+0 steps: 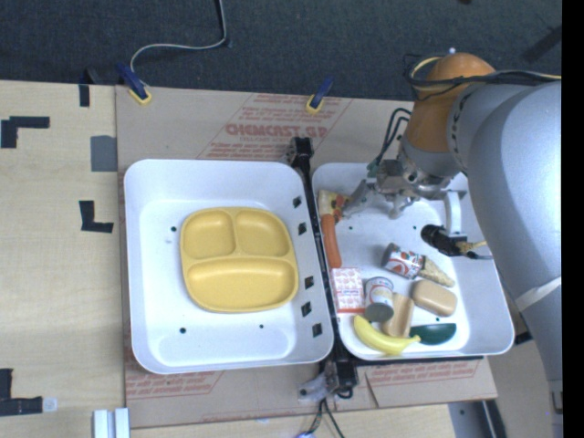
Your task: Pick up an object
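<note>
Nothing is held yet — the pick is judged not yet begun. Spread wide, the gripper [380, 197] hangs over the upper part of the right bin [497, 336]. Objects lie below it toward the bin's near edge — a banana [379, 338], a can [379, 291] — well apart from the fingers.

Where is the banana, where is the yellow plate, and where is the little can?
banana [380, 338]: camera view, middle of its curved yellow body.
yellow plate [240, 258]: camera view, ridge between its compartments.
little can [379, 290]: camera view, its round top.
</note>
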Controlling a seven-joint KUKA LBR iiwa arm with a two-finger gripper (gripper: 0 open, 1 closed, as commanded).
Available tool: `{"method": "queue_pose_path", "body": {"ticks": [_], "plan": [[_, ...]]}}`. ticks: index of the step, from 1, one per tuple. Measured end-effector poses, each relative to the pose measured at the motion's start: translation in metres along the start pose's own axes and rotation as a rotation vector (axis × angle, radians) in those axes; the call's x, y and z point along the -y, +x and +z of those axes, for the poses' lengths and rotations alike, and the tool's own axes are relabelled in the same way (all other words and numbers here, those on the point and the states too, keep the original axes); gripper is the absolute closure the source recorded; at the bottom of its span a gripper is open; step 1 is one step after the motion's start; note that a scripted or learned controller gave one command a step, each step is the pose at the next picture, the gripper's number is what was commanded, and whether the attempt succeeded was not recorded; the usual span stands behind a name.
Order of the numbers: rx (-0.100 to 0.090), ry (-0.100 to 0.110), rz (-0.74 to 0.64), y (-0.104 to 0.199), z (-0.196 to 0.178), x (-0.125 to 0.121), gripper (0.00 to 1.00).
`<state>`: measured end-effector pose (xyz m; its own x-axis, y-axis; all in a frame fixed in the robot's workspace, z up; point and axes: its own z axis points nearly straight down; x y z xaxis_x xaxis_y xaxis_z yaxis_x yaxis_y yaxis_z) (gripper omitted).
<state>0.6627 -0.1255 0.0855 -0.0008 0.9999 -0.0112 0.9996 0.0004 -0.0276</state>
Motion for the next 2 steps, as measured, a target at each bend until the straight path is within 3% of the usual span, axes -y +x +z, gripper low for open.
{"method": "queue_pose_path", "body": {"ticks": [1, 2], "plan": [[0.0, 0.0, -0.001, 0.0, 0.0, 0.0, 0.0], [-0.008, -0.015, -0.001, -0.013, 0.0, -0.004, 0.0]]}}
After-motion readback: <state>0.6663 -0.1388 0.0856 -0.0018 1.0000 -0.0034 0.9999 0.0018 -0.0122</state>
